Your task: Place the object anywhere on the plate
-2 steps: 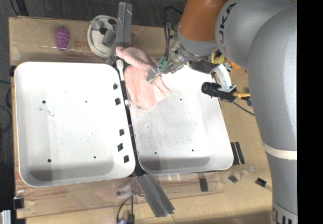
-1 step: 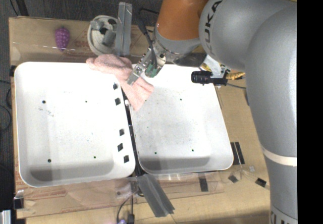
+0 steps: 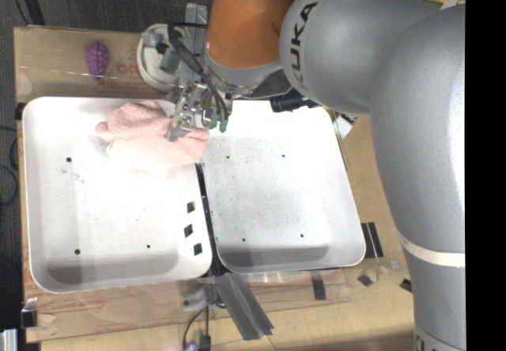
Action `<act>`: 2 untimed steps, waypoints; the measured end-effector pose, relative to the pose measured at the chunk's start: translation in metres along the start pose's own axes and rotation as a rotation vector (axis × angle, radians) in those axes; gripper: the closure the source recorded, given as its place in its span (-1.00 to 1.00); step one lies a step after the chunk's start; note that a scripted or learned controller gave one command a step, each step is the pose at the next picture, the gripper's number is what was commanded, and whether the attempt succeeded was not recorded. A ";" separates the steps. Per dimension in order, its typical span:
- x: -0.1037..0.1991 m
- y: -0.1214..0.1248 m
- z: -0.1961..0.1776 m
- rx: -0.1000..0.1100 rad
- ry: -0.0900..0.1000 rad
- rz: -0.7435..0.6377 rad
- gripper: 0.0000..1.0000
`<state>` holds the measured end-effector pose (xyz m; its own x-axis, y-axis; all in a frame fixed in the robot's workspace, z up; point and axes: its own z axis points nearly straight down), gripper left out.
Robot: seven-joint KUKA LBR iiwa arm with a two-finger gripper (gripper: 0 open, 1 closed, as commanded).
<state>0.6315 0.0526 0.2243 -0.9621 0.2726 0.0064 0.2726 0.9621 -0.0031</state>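
A: Any writing to read?

B: Part of "KUKA" in dark letters on the grey arm [image 3: 371, 49], running up its rounded shell beside the orange band [image 3: 241, 17]. Nothing else is legible.

A: Where is the hand?

B: The hand [image 3: 188, 116] hangs over the far right corner of the left bin [image 3: 47, 262], close to the wall shared with the right bin [image 3: 348, 250]. It is a cluster of metal parts and dark cables with a small green spot. Whether it is wide or narrow, I cannot tell; the fingers are lost in the clutter.

A: And the object?

B: A pink cloth [image 3: 146, 136] lies crumpled in the far part of the left bin, soft and folded, spreading from under the hand toward the left. The hand's tip sits right at the cloth's upper right edge, seemingly touching it, but a grip cannot be made out.

A: Other things?

B: A small purple bumpy item [image 3: 97, 58] rests on the brown table [image 3: 47, 49] beyond the left bin, well apart from the hand. A white round thing [image 3: 152, 53] sits near it, partly behind the cables. Both bins are smooth, shallow, white, with rounded corners and a few dark dots.
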 end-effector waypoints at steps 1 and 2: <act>0.022 0.045 -0.003 0.001 0.001 -0.277 1.00; 0.022 0.044 -0.003 0.001 0.001 -0.276 -1.00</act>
